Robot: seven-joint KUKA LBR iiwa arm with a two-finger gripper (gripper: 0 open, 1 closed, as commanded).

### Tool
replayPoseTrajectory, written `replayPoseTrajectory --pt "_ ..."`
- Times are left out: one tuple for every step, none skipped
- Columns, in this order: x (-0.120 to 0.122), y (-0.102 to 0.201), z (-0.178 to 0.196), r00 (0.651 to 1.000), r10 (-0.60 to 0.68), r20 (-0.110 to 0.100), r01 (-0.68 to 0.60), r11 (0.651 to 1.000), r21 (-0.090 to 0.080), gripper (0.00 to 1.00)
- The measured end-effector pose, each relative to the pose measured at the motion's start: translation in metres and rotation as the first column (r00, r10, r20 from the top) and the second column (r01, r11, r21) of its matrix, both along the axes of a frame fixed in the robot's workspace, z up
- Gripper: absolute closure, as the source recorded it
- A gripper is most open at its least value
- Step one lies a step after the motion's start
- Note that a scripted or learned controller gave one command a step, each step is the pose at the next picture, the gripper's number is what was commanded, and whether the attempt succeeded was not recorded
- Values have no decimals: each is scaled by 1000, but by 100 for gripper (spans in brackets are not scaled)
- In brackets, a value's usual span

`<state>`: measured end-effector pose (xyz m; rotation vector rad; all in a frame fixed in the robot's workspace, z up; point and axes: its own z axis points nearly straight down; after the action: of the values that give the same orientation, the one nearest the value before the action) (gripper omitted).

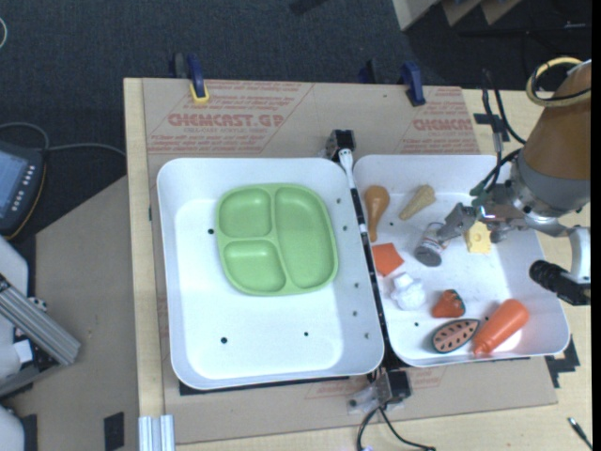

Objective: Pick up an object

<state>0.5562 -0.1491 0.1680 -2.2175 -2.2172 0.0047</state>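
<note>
Camera view: the gripper (435, 245) hangs low in the right bin (535, 346); whether it is spread or pinching, I cannot tell. An orange block (386, 256) lies just to its left, a carrot (501, 325) below-right, and a yellow piece (480, 241) right.

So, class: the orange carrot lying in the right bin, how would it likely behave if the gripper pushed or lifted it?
The carrot looks rounded and tapered, so it may roll in an arc. Its glossy surface hints at slippery plastic, probably light. It lies against the dark oval toy, which might shift too.
</note>
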Motion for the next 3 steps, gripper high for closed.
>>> replayPoseTrajectory --pt "-9 5 -59 1000 0 -1 0 1000 1 0" --pt "-10 6 -85 1000 1 2 -1 1000 0 0" --pt "-9 5 -73 1000 -1 6 1 1000 -2 100"
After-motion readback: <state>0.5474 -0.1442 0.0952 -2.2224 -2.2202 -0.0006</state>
